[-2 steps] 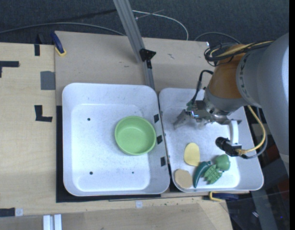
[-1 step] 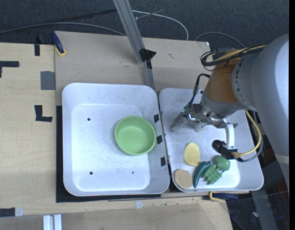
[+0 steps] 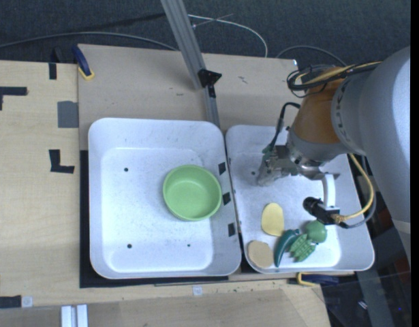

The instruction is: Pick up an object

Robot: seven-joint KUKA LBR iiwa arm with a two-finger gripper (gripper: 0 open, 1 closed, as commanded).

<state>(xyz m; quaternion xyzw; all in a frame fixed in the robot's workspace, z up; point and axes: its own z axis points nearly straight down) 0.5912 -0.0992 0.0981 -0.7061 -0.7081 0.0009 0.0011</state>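
You see two shallow white plastic bins, the left bin (image 3: 114,182) and the right bin (image 3: 352,251), both faintly speckled with dark dots. In the left one is a light green round bowl (image 3: 191,192). The right one has a pale yellow oval piece (image 3: 272,219), a tan rounded piece (image 3: 260,253) and a green leafy toy vegetable (image 3: 301,242). The bench (image 3: 32,203) is light wood with black tape marks. The grey arm (image 3: 379,107) wears an orange band (image 3: 317,120).

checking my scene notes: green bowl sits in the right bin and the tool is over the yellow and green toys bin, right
Not quite: the camera view shows the green bowl in the left bin, not the right. The tool is over the right bin, which holds the yellow and green toys.
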